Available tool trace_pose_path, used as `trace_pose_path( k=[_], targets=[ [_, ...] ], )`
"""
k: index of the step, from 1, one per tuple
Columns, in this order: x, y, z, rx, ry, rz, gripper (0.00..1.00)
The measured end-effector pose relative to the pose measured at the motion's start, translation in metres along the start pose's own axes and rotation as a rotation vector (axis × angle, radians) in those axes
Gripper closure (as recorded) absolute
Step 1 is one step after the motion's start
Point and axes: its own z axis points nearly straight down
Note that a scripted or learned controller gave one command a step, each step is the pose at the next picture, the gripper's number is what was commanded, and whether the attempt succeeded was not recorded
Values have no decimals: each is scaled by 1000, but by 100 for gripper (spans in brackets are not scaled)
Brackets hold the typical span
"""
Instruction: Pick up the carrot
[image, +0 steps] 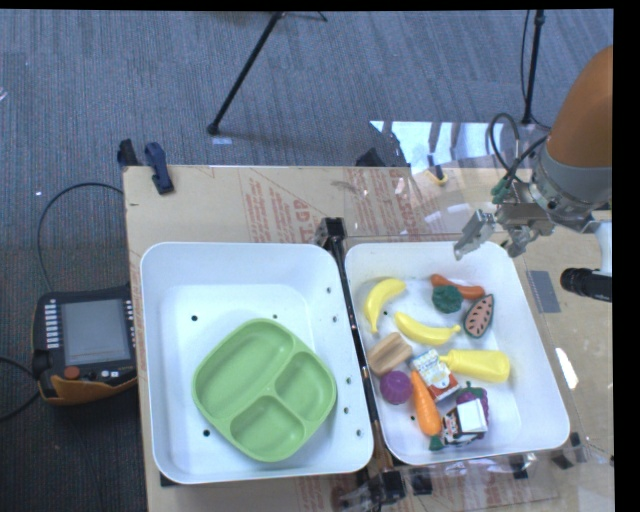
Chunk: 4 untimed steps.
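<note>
The carrot (425, 402) is orange with a green tip and lies lengthwise in the front part of the right bin (528, 300), between a purple ball (396, 386) and small cartons (464, 417). My gripper (495, 238) hangs above the bin's back right rim, well behind the carrot. It is open, with nothing between its fingers.
The right bin also holds two yellow bananas (381, 298) (426, 329), a watermelon slice (478, 315), an orange and green vegetable (450, 292), a bread piece (388, 352) and a yellow piece (478, 365). The left bin (180, 285) holds a green divided plate (265, 388).
</note>
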Motion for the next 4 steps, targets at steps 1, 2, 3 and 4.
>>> trace_pose_path(
  k=[1, 2, 3, 4],
  targets=[
    [25, -59, 100, 12, 4, -160, 0],
    [46, -119, 162, -3, -3, -553, 0],
    [44, -117, 153, -8, -2, -540, 100],
    [120, -149, 71, -2, 1, -606, 100]
  ],
)
